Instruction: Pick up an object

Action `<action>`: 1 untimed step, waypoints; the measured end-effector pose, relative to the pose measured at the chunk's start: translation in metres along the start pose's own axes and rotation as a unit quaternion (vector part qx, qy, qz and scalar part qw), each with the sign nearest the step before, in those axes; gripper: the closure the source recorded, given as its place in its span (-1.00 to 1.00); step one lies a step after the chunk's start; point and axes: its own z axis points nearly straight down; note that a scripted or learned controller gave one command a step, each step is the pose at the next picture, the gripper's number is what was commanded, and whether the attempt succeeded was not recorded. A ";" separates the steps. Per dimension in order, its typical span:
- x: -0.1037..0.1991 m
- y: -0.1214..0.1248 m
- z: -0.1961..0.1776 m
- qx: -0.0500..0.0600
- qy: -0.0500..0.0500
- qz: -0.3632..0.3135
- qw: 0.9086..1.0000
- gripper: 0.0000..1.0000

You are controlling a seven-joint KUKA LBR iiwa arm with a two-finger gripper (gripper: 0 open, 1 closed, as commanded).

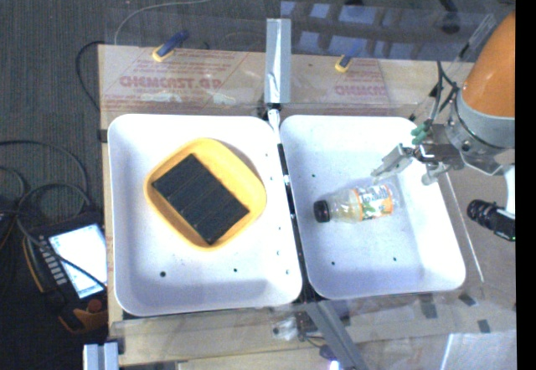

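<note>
Right bin [435,272]: one clear plastic bottle [358,203], lying on its side near the bin's middle, black cap toward the left edge; label orange and green, print too small to read. Left bin [134,276]: one yellow dish [248,178] carrying a dark ribbed slab [201,197]. Gripper [404,161]: above the right bin's far right corner; fingers slightly parted, holding nothing, apart from the bottle. Surface [126,92] far edge: red lettering, blurred, not legible.

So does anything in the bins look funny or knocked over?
Yes. The plastic bottle lies on its side in the right bin, black cap pointing left, instead of standing up. In the left bin, the dark pad sits crooked in the yellow dish.
</note>
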 end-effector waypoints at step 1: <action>-0.043 0.018 0.086 0.000 0.000 -0.059 0.998 -1.00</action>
